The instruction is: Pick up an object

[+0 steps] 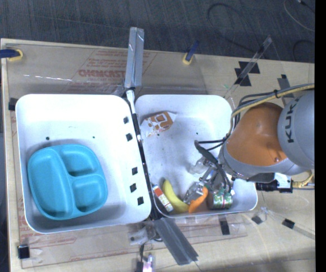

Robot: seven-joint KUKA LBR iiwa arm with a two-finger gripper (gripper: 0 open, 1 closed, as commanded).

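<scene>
The right-hand bin [208,109] is entered by the arm [265,137] from the right of the frame, and the reach-in step seems to be in hand. The gripper [208,180] is set low among the banana [173,196], an orange piece [198,200] and a green can [222,199] (lower centre-right). Whether the fingers are wide or narrow cannot be told; they are hidden in clutter. A clean closure on one item is called for next.

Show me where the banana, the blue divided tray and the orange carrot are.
banana [174,196]: camera view, middle of its yellow curve.
blue divided tray [41,177]: camera view, floor of its large left compartment.
orange carrot [198,201]: camera view, middle of its body.
</scene>
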